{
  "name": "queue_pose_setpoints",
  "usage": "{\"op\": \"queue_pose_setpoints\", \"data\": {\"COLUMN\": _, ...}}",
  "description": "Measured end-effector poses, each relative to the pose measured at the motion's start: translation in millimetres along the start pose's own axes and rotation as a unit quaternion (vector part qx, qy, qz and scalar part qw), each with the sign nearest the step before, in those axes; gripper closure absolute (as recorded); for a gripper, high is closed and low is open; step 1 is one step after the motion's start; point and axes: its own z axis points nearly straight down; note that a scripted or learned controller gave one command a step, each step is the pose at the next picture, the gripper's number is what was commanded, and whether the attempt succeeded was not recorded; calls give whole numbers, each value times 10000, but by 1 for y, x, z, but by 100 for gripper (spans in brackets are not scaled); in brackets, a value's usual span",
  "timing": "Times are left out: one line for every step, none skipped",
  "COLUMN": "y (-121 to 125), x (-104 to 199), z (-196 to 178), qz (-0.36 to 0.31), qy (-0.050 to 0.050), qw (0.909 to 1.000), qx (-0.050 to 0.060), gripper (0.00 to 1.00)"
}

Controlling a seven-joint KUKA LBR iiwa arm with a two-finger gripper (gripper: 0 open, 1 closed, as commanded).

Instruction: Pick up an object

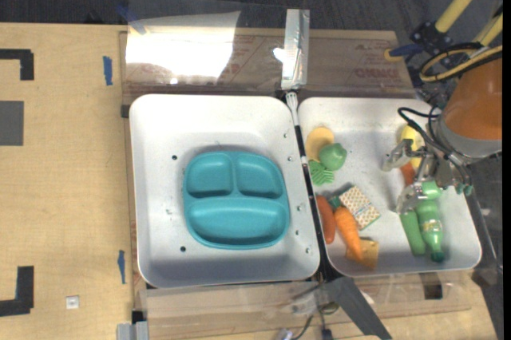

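Observation:
My gripper [404,177] is low over the right side of the right bin [467,258], open, with its fingers [393,158] spread apart. A small orange piece [409,170] shows in the gap between them; I cannot tell whether they touch it. A green bottle [423,227] lies just below the gripper, toward the bin's front. A yellow toy [409,136] peeks out behind the gripper. Left of it lie a patterned packet [358,204], two carrots [345,225], a green pepper [332,156] and a yellow-orange fruit [318,138].
The left bin [152,131] holds a teal divided plate [235,197]. A metal divider [302,171] separates the bins. The orange-banded wrist [477,107] and cables [447,59] crowd the right bin's far right corner. A clear sheet [184,43] lies behind the left bin.

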Motion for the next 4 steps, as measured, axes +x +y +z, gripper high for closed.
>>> {"op": "queue_pose_setpoints", "data": {"y": 24, "x": -8, "z": 0, "qz": 643, "qy": -10, "qw": 9979, "qx": 5, "gripper": 0}}
{"op": "queue_pose_setpoints", "data": {"y": 45, "x": 43, "z": -1, "qz": -76, "qy": -11, "qw": 10000, "qx": 3, "gripper": 0}}
{"op": "queue_pose_setpoints", "data": {"y": 103, "x": 72, "z": -6, "qz": -39, "qy": -157, "qw": 9999, "qx": 6, "gripper": 0}}
{"op": "queue_pose_setpoints", "data": {"y": 124, "x": -29, "z": -99, "qz": -1370, "qy": -17, "qw": 9906, "qx": -9, "gripper": 0}}
